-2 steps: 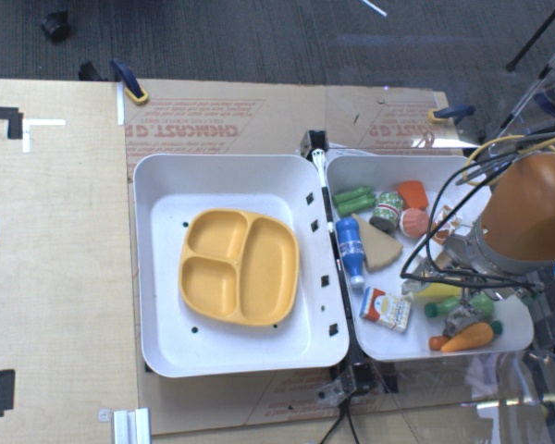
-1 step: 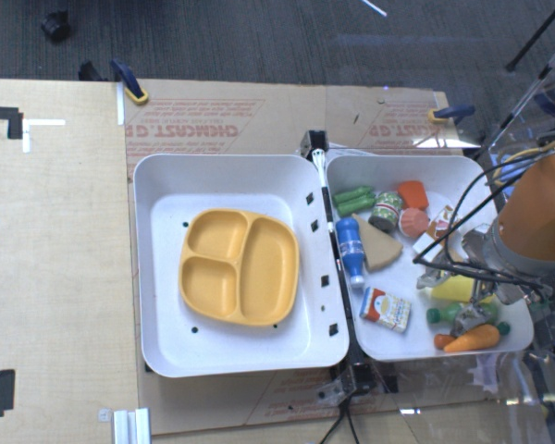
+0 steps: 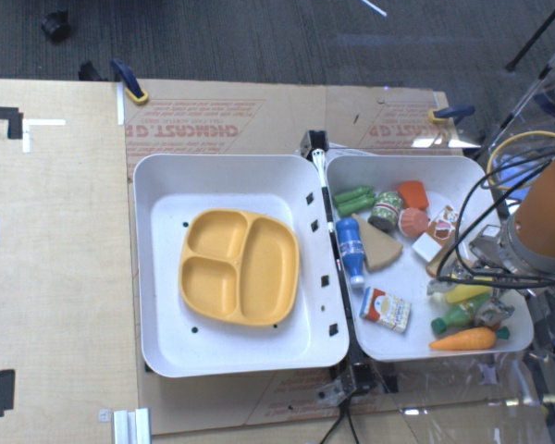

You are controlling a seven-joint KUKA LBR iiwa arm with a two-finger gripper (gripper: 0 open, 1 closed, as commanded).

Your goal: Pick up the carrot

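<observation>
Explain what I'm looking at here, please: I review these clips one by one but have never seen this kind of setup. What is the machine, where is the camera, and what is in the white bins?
One camera looks down at a slant on a bench with two shallow white bins. The left bin holds a yellow divided plate. The right bin holds toy groceries: a blue bottle, a small carton, green pieces, a can and, near the front edge, the carrot. The machine is a robot arm reaching in from the right, trailing cables. Its gripper sits low over the right bin's clutter, just behind the carrot. The carrot lies in the bin, apart from the gripper, so it is not picked up yet.
</observation>
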